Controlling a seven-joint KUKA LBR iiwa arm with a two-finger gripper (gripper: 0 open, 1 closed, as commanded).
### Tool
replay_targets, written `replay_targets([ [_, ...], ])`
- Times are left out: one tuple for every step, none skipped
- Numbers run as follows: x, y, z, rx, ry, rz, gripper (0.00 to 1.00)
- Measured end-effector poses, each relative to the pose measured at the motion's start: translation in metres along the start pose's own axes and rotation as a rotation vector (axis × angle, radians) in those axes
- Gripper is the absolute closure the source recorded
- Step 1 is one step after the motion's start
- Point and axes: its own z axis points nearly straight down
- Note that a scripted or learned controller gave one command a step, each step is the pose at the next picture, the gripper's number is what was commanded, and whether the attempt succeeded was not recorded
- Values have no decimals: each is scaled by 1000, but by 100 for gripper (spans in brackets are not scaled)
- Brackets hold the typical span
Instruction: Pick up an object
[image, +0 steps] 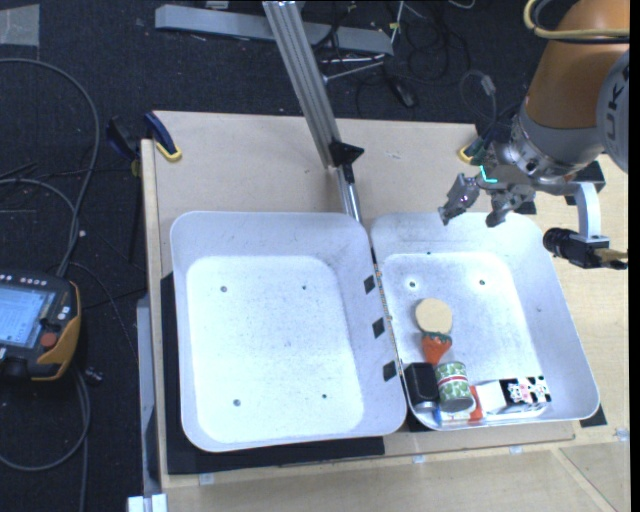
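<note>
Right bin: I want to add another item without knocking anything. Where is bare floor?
The right bin is bare across its far half, between the gripper and the tan disc. Its near edge is crowded: orange piece, green can, black block, black-and-white box.

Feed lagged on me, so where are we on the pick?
Nothing looks done: the disc, can and other items all lie in the right bin. The claw hangs open above that bin's far rim, holding nothing. Descent, grasp and lift are all left.
</note>
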Motion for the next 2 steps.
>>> replay_targets([
  [0,0,0,0,0,0,0],
  [5,4,61,5,0,-1,0],
])
